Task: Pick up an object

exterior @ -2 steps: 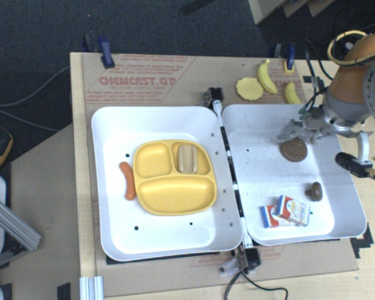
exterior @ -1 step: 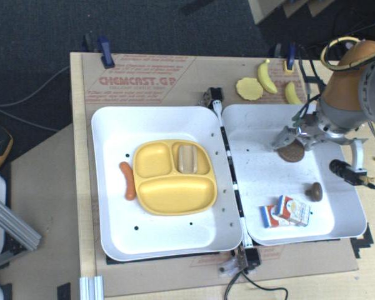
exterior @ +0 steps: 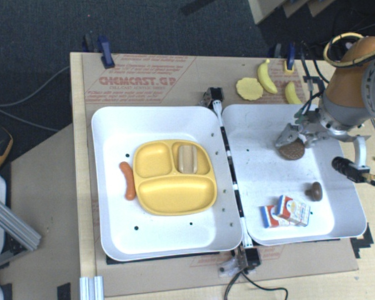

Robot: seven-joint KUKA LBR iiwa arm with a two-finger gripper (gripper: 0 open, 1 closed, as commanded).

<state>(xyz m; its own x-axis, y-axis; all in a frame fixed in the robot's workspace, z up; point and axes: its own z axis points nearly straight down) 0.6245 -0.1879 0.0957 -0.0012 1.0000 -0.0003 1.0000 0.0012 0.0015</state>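
The jaws are seen slightly apart, poised directly over the brown disc [exterior: 292,150] at the upper middle of the right bin [exterior: 256,167], though no grasp can be confirmed. The gripper [exterior: 295,137] is placed touching or just above it. The disc is judged light, stiff and flat, best pinched across its edges. A smaller brown lump [exterior: 314,191] lies lower right.

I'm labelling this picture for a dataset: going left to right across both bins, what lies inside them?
Orange sausage → yellow divided plate → small carton → dark round lump.
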